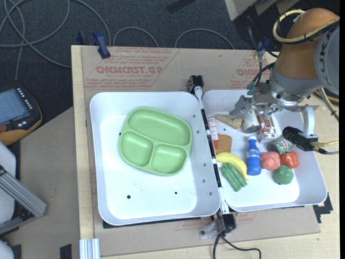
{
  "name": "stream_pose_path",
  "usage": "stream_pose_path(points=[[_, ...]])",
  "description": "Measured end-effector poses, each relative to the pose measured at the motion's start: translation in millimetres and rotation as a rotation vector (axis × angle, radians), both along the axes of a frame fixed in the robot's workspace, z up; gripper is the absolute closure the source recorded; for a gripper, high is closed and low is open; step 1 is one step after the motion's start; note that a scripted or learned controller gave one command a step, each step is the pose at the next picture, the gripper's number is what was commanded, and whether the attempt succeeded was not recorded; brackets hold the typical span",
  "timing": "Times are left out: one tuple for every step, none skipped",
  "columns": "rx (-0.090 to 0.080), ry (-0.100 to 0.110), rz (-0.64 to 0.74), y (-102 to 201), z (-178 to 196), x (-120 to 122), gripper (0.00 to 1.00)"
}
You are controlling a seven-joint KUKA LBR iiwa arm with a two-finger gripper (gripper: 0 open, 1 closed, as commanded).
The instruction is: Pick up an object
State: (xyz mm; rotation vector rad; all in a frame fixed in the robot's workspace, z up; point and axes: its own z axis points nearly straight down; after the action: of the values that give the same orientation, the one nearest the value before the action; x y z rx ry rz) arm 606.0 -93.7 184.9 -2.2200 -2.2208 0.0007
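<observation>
Lying in the right bin (310,190): banana (232,160), green beans (234,176), blue bottle (253,156), red tomato (270,160), green pepper (283,175). Left bin (108,198) holds a green divided plate (155,141). Gripper (253,117) sits low over the right bin's far end; state of jaws cannot be told.

Bench (161,63), left bin (108,161), right bin (307,190)
</observation>
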Motion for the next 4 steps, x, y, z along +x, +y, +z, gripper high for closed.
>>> stream_pose_path(points=[[-0.001, -0.003, -0.001, -37, -66, 12, 0.0], [-0.001, -0.001, 0.001, -13, -100, 46, 0.0], [-0.008, 0.022, 0.001, -9, -101, 56, 0.0], [-0.012, 0.029, 0.001, -12, -91, 54, 1.0]])
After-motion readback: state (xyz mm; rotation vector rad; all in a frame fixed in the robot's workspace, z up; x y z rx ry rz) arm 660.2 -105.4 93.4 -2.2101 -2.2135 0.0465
